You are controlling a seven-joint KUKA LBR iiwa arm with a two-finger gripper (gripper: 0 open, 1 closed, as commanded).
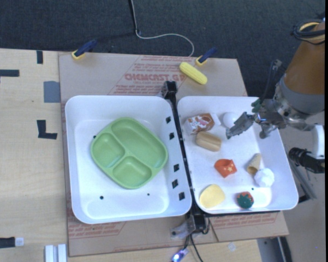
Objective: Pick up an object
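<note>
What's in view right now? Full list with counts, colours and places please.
bins: 2, white, side by side on the bench
divided plate: 1, green, left bin
wrapped snack: 1, brown and white, right bin, top left
bread roll: 1, tan, below the snack
red piece: 1, right bin centre
yellow piece: 1, right bin, bottom
corn cob: 1, yellow, on cardboard above the bins
clamps: 2, blue and yellow, cardboard's top edge
hand: 1, dark grey, over the right bin's top

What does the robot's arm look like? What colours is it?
The arm is fat and round, mostly grey, with a wide orange band above the wrist. Black cables loop over its top. At the end sits a small dark grey gripper made of metal-looking parts, with a tiny green spot near where it joins the wrist.
</note>
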